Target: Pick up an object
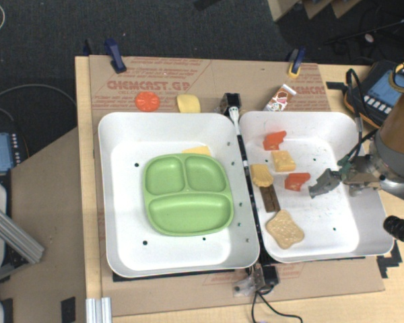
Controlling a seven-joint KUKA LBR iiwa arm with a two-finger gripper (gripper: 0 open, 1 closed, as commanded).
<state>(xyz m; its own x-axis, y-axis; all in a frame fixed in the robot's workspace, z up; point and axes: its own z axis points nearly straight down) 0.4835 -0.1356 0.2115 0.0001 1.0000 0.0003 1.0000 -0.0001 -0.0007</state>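
2 shallow white bins sit side by side on a cardboard sheet [188, 79] printed in red with "CHEMCAST GP". The left bin [118, 200] holds a green divided plate [187, 195] with 3 compartments and a pale yellow piece [196, 151] peeking out at the plate's far edge. The right bin [343, 237] holds 6 small pieces clustered in its left half: a red piece [275, 140], a tan block [283, 161], a second red piece [297, 181], a yellow lump [261, 175] at the dividing wall, a brown bar [270, 198] just below that lump, and a toast-shaped piece [284, 229] nearest the front.

On the cardboard beyond the bins lie an orange disc [147, 101], a yellow block [188, 103] and a small red-and-white packet [280, 99] whose print is too small to read.

The gripper [321, 186] reaches in from the right, low over the right bin's middle, just beside the second red piece; whether its fingers are parted or closed cannot be told, and nothing shows between them. The right half of that bin's floor is bare white, leaving room toward the front-right corner.
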